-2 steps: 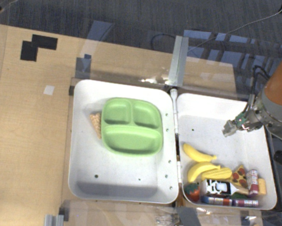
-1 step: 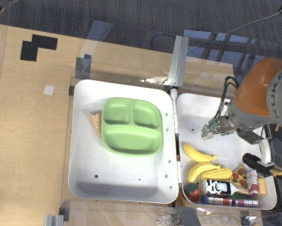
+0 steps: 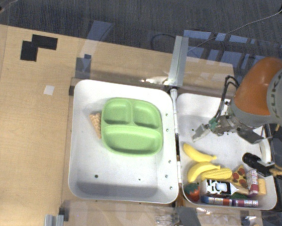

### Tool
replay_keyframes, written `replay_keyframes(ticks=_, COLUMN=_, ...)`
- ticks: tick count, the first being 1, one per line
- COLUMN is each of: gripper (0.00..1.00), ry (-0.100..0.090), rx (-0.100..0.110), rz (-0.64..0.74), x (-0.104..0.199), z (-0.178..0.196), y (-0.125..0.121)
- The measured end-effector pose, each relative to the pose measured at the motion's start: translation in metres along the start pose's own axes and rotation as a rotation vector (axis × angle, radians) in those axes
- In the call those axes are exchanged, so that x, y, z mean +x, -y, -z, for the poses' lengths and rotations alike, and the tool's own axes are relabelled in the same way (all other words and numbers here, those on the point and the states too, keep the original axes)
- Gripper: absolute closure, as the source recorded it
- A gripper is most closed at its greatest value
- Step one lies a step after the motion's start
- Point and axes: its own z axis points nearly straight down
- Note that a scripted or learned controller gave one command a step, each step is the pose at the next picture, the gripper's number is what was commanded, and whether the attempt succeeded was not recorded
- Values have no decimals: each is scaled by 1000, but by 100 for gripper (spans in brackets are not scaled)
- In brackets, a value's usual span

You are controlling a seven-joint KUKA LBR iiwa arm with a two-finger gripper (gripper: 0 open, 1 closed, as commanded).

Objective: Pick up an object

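My gripper (image 3: 203, 131) hangs over the bare upper part of the right bin (image 3: 197, 105), its fingers spread apart with nothing between them. The objects I could pick lie along that bin's lower edge: one banana (image 3: 198, 153) just below my fingertips, a second banana (image 3: 206, 172) under it, then a black-and-white box (image 3: 218, 186) and markers (image 3: 229, 200) by the bottom rim. In the left bin (image 3: 117, 186), a green divided tray (image 3: 131, 126) sits in the middle, covering a tan snack (image 3: 95, 124) at its left side.
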Motion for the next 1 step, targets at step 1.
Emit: replay_keyframes(ticks=1, gripper=0, ry=14, rx=-36, rz=10, x=10, z=-24, y=78)
